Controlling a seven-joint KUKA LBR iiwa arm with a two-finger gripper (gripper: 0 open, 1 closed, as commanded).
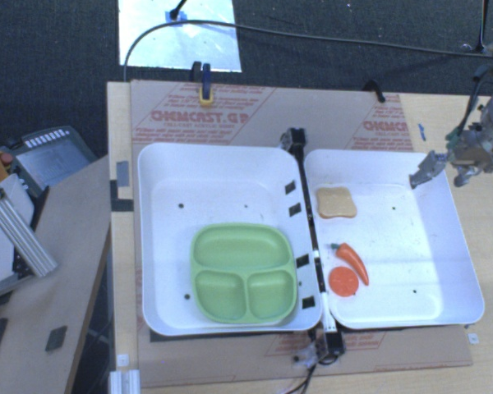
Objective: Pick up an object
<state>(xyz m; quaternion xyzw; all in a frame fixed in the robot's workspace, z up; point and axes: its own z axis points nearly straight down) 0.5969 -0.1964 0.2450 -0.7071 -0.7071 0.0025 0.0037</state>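
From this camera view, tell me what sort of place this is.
Probably a robot lab bench for grasping trials. Two white bins sit clamped on cardboard, toy food such as a carrot and bread slice lies inside, and a control pendant rests nearby.
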